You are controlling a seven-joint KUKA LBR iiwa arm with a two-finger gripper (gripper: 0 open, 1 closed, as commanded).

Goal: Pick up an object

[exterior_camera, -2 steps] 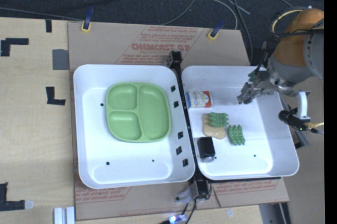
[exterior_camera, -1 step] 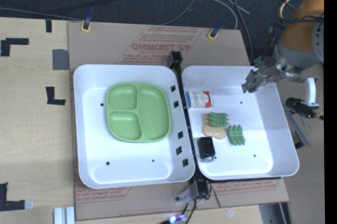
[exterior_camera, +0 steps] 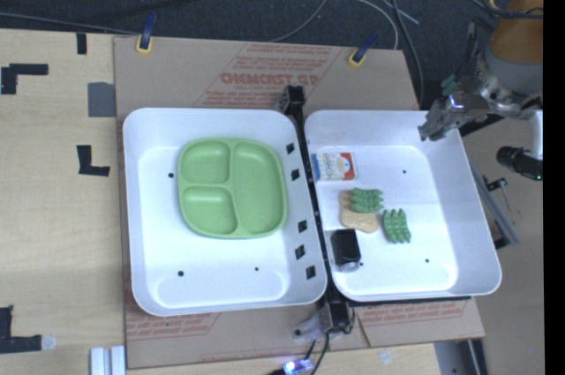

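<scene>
Claw hung over right bin's far right rim; finger state could not be told. Nothing seen held. Well left and below it: small packet, green pieces, tan piece, black object. Farther left, green divided plate in left bin.

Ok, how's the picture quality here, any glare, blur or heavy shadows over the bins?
Camera view: lighting is soft and even, with only faint shadows along the walls of the right bin and left bin; mild glare on the white plastic; the green tray reads clearly; the claw and small items look slightly soft.
</scene>
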